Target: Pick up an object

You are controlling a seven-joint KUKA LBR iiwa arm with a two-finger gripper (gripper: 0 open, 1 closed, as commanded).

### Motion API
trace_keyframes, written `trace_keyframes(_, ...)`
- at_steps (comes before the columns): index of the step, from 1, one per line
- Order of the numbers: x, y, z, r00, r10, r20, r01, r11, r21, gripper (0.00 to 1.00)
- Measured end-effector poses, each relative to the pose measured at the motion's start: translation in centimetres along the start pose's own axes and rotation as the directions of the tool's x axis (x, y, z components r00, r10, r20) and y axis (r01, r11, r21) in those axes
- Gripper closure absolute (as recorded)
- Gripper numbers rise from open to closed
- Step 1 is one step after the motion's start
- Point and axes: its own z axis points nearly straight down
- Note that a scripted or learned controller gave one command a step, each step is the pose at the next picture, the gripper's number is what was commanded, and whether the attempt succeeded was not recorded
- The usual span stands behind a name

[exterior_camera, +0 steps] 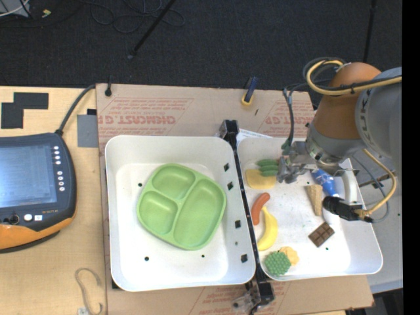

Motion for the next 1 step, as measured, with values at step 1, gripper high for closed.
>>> trace_keyframes(1,-0.14,0.65,-5.98,1.0,-0.001,0.0,0.001,1.0,0.0,1.0)
